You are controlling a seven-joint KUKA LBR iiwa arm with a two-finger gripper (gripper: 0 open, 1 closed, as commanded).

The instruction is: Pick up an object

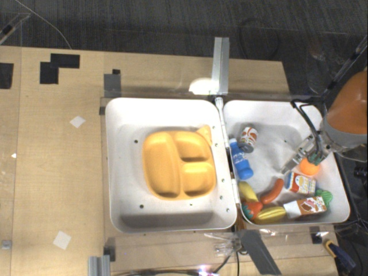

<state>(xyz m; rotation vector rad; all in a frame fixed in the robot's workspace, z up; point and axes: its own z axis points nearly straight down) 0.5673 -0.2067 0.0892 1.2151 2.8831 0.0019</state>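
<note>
Grey arm with rounded orange band, black cables looping alongside, slim grey metal tool with two thin fingers.

glossy yellow plastic tray; smooth white bins; matt wooden bench

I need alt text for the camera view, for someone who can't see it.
A gripper hangs over the right bin, beside an orange ball, among toy foods and a blue bottle. The left bin holds a yellow tray.
</note>
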